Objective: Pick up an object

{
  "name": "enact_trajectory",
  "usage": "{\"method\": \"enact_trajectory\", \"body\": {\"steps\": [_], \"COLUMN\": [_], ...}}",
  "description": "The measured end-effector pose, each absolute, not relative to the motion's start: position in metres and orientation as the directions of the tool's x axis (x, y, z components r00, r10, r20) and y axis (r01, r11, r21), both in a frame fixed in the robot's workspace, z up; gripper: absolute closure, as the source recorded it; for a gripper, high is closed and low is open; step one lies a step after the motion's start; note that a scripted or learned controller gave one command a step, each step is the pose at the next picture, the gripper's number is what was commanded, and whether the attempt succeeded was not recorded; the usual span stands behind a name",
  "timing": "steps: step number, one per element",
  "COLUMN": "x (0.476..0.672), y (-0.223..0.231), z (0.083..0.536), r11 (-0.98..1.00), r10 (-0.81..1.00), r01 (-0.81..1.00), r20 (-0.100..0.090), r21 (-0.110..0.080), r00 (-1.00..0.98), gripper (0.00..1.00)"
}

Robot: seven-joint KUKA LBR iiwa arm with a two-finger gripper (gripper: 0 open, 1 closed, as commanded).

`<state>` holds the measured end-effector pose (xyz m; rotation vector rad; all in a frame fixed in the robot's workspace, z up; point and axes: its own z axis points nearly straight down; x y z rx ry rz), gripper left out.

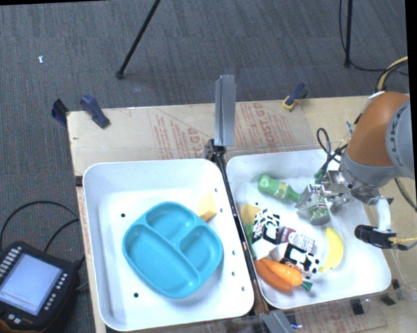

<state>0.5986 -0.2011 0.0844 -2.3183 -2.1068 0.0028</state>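
My gripper (315, 206) is low over the middle of the right bin (370, 275), reaching in from the right under the orange-banded wrist (375, 134). Just to its left lies a green bottle (276, 188). Below the gripper a yellow banana (333, 249) rests against a black-and-white cow-patterned toy (299, 252). A second cow-patterned piece (267, 228) lies further left, with a yellow object (248, 212) at its upper edge. An orange carrot (278, 275) sits at the bin's front. The gripper's tip looks greyish-green and blurred.
The left bin (101, 204) holds a blue divided plate (173, 249) and a small yellow block (207, 207). A grey upright post (226, 115) stands behind the ridge between the bins. A teach pendant (25, 282) lies on the floor at left.
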Motion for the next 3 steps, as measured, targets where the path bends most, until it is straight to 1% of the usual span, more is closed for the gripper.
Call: {"method": "enact_trajectory", "body": {"steps": [1,2,3], "x": [0.597,0.57,0.535], "y": [-0.202,-0.207,-0.173], "z": [0.09,0.087,0.192], "r11": [-0.101,-0.2,-0.126], "r10": [0.995,0.98,0.992], "r01": [0.995,0.98,0.992], "r20": [0.007,0.003,0.002], "r21": [-0.016,-0.01,-0.008], "r00": [0.101,0.2,0.126], "gripper": [1.0,1.0,1.0]}}
